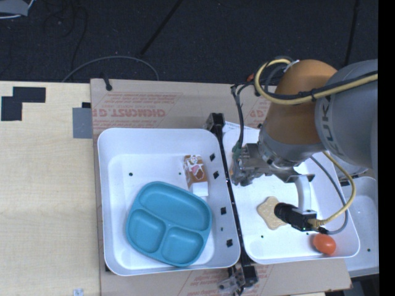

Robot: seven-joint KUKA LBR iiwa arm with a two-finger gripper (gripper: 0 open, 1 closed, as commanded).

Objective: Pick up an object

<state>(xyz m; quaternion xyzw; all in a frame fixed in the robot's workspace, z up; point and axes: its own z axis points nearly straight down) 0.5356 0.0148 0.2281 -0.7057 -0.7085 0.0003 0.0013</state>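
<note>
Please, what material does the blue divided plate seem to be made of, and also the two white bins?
The blue divided plate looks like moulded plastic with a matte to satin finish: even colour, rounded compartment edges, only soft highlights. The left white bin and the right white bin also look like smooth plastic: thin rounded rims, uniform white, a mild sheen. This rests on looks alone; coated metal cannot be fully excluded.

pale wooden bench, dark, perhaps carpeted floor

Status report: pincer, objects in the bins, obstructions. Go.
Pincer low over the right bin, near the divider; grip unreadable. Tan piece and orange ball loose in that bin. Blue tray and small packet in left bin. Arm overhangs the tan piece.
</note>
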